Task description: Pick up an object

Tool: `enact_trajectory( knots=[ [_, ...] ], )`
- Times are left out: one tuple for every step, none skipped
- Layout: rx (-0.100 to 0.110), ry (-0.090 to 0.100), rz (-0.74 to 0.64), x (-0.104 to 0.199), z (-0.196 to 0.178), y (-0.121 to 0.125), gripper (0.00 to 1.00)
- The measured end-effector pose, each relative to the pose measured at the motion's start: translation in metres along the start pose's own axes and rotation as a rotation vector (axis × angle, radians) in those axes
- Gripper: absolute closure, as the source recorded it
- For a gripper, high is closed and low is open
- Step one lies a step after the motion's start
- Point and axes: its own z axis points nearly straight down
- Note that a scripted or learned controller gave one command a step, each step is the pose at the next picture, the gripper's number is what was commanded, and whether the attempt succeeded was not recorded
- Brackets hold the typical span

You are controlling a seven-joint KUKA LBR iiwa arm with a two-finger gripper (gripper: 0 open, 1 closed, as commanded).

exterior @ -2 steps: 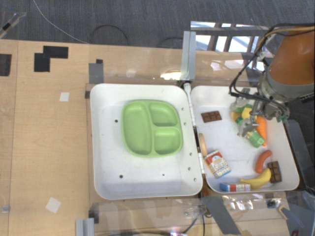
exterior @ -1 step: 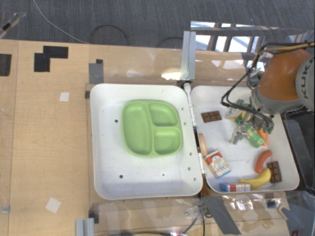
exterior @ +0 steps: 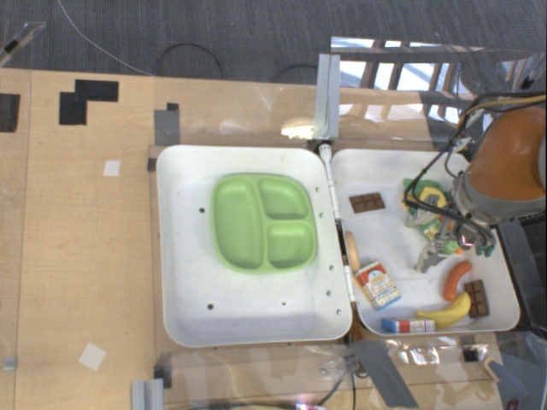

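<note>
My gripper (exterior: 434,253) hangs low over the right bin (exterior: 389,171), just under the arm's orange band (exterior: 511,154). It sits above bare bin floor, left of a red sausage (exterior: 456,278) and below a green and yellow toy (exterior: 427,200) tangled with cables. Nothing shows between its tips. Also in this bin are a brown chocolate bar (exterior: 367,202), a small red and white carton (exterior: 377,284), a banana (exterior: 446,313), a second brown chocolate piece (exterior: 477,297) and a blue and white tube (exterior: 406,325).
The left bin (exterior: 184,306) holds a green divided plate (exterior: 263,222). A tan disc (exterior: 350,250) leans against the wall between the bins. Black cables (exterior: 419,184) loop from the wrist over the right bin's far side.
</note>
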Motion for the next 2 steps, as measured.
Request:
enact_trajectory(
  knots=[
    [0.000, -0.002, 0.142, 0.043, -0.001, -0.032, 0.00],
    [0.001, -0.008, 0.067, 0.074, -0.002, -0.035, 0.00]
  ],
)
